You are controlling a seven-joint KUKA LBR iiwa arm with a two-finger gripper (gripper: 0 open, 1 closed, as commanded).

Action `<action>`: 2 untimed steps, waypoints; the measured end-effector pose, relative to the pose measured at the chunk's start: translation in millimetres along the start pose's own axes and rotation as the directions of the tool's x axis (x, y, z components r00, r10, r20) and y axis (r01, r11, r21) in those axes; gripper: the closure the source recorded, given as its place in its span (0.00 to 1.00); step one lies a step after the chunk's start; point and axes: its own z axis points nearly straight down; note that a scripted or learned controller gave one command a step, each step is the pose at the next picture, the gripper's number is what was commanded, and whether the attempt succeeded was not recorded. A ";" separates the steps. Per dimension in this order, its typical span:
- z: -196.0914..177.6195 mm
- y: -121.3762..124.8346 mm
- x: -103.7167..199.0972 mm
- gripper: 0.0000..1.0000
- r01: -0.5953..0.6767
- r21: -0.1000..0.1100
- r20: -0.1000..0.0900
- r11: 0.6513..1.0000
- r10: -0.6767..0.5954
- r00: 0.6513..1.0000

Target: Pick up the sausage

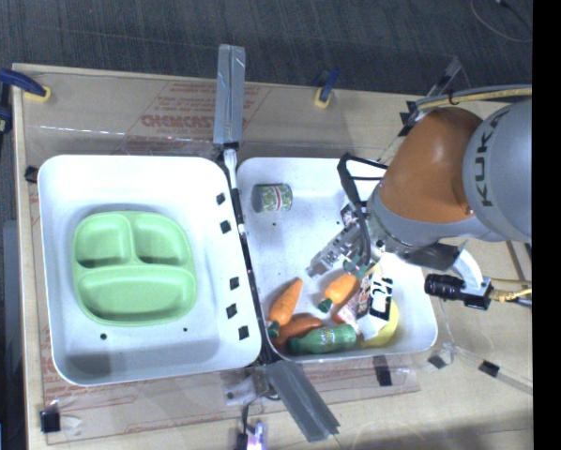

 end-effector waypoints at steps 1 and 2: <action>11.5 7.4 52.6 1.00 0.168 0.001 -0.004 0.986 -0.168 0.986; -8.3 24.6 69.7 1.00 0.507 0.000 0.003 0.862 -0.507 0.862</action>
